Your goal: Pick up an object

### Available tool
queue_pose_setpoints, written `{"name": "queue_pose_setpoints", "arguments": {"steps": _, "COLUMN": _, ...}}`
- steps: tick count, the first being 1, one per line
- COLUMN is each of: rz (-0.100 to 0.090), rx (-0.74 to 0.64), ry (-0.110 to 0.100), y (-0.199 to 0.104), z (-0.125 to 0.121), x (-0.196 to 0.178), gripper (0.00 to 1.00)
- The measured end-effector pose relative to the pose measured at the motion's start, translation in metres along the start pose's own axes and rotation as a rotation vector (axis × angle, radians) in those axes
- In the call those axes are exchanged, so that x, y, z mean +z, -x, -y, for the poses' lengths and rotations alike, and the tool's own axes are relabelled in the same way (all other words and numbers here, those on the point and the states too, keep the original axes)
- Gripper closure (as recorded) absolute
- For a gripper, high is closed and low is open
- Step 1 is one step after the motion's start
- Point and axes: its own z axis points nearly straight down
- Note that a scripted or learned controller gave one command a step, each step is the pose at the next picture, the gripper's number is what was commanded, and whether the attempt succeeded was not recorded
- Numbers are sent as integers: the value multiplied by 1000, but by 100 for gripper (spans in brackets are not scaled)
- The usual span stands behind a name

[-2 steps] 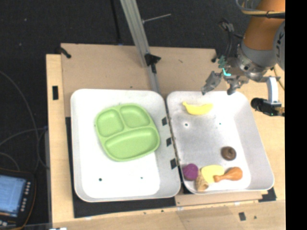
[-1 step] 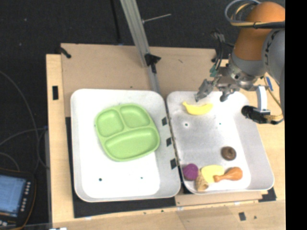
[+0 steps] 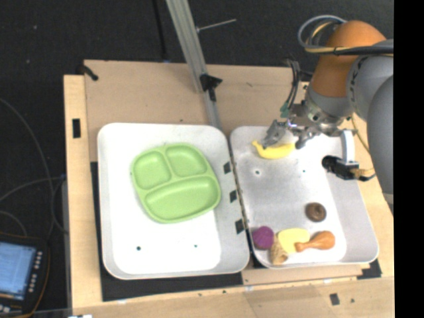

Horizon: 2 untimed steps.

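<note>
**At the right bin's far edge: pincer set over the banana**

Over the right bin, the pincer is lowered with fingers spread above a yellow toy banana, which lies curved by the far rim. The approach step is judged under way; closing on the banana is called for next.

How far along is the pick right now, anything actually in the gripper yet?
Done: the gripper has reached the right bin and sits at its far end, right over the yellow banana. In hand: nothing that I can confirm; the banana lies on the bin floor, and whether it is gripped is unclear. Left: securing and lifting it. The brown donut and purple piece lie untouched.
</note>
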Motion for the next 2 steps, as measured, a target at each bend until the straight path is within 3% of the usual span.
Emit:
{"name": "queue_pose_setpoints", "arguments": {"steps": 1, "rz": 3, "rx": -1, "ry": 6, "y": -4, "z": -9, "x": 49, "gripper": 0}}
{"name": "queue_pose_setpoints", "arguments": {"steps": 2, "rz": 8, "rx": -3, "ry": 23, "y": -2, "z": -13, "x": 30, "gripper": 100}}
